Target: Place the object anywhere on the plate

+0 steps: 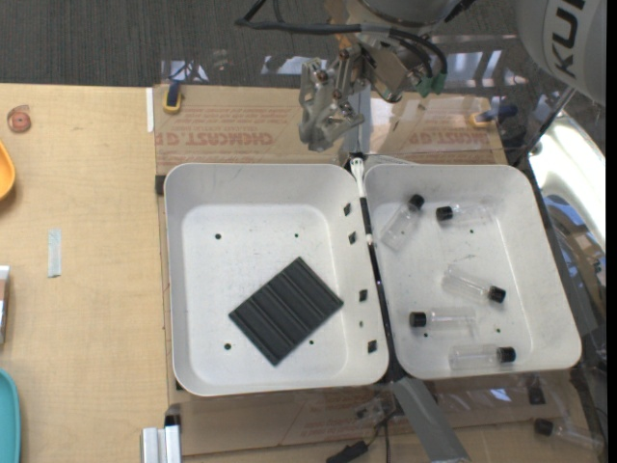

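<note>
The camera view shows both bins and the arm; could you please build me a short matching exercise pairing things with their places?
Things:
1. dark ribbed plate
2. clear vials with black caps
3. gripper
4. orange clamp

Places:
A. right bin
B. above the bins' far edge, near the seam between them
C. left bin
D. on the cardboard's far left corner

Pairs: 1-C, 2-A, 3-B, 4-D

We read two markings. The cardboard sheet (251, 128) behind the bins carries red print, upside down from this camera — it appears to read "CHEMCOTT.GR", though the final characters are unclear. The grey arm housing (569, 17) at top right shows large dark letters — "KU", cut by the frame edge.
</note>
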### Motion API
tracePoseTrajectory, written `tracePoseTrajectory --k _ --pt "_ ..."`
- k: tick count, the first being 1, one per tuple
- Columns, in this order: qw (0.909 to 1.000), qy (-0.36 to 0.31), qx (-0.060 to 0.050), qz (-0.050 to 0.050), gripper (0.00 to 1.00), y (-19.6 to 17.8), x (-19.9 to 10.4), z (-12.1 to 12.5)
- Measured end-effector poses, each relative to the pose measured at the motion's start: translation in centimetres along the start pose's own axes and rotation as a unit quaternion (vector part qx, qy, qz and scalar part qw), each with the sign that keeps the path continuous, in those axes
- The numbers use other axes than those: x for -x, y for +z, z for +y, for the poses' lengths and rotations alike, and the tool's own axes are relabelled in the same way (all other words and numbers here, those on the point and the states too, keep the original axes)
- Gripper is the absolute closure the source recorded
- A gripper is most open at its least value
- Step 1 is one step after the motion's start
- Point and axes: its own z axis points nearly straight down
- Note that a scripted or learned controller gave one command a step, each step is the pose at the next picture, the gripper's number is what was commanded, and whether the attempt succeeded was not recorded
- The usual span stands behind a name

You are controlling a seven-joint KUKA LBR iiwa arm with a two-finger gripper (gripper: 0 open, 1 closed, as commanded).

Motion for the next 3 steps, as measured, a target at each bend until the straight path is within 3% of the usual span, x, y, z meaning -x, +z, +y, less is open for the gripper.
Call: tracePoseTrajectory --k 1,2,3 --pt "0.9983 -0.058 0.0 0.0 1.0 0.1 4.6 -4.3" --pt "0.9788 -0.205 0.001 0.001 1.0 0.1 1.9 -9.6" --pt "0.9794 -0.202 0.001 -0.002 1.0 -0.9 2.0 -9.7"
